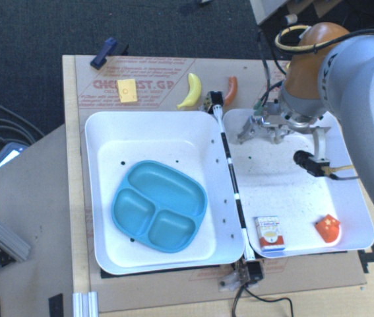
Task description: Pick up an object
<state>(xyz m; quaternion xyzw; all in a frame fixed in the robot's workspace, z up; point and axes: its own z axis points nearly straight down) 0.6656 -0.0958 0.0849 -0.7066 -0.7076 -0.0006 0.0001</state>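
Note:
My gripper [264, 132] hangs over the far left corner of the right bin [351, 197], open with nothing between its fingers. Well away from it, at the bin's near edge, lie a small white and red box [270, 234] and an orange-red lump [328, 228]. A blue compartment plate [159, 205] lies flat in the left bin [101, 144].
Behind the bins, on the brown board, lie a yellow banana [190, 91], an orange-red stick-shaped thing [230, 90] and a yellow square [126, 92]. A dark blue object [104, 53] sits at the board's far edge. The grey arm [358, 91] fills the upper right.

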